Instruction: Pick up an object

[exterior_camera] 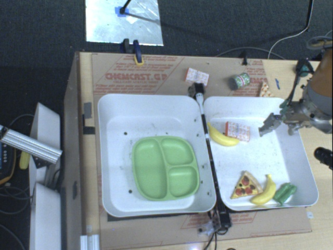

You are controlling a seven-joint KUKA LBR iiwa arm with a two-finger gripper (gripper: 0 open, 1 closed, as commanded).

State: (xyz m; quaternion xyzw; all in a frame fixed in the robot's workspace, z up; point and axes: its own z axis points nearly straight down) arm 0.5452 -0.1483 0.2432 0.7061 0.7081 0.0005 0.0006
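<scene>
Camera view: the small red-and-white packet (238,130) lies flat in the right bin (302,165), toward the table's far edge, beside a banana (222,137). It looks light and thin, so gripping across its short edges seems best. The claw (279,123) hovers nearby, spread and holding nothing.

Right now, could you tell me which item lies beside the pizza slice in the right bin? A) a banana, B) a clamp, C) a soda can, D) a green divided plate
A: a banana lies right beside the pizza slice near the front of the right bin, with a green vegetable-like toy on its other side.
</scene>
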